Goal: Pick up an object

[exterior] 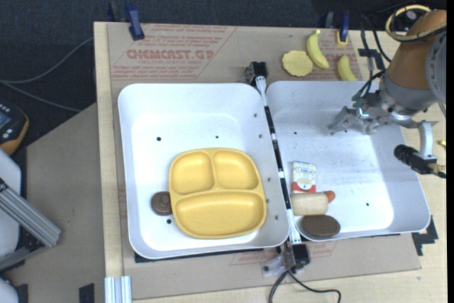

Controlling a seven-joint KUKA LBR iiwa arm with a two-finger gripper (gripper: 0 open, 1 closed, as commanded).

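Jaws over the right bin's far end.
I see the gripper (349, 120) with jaws apart, holding nothing; the hot dog (310, 203) lies nearer the camera, leftward, long axis crosswise.

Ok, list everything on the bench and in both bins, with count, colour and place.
divided plate: 1, yellow, left bin
brown disc: 1, left bin, at the plate's left edge
small carton: 1, white and red, right bin, near the divider
hot dog: 1, tan, right bin, below the carton
brown patty: 1, right bin's front corner
bananas: 2, yellow, bench behind the right bin
round yellow piece: 1, bench, beside the bananas
bins: 2, white, side by side
gripper: 1, grey, over the right bin's far part
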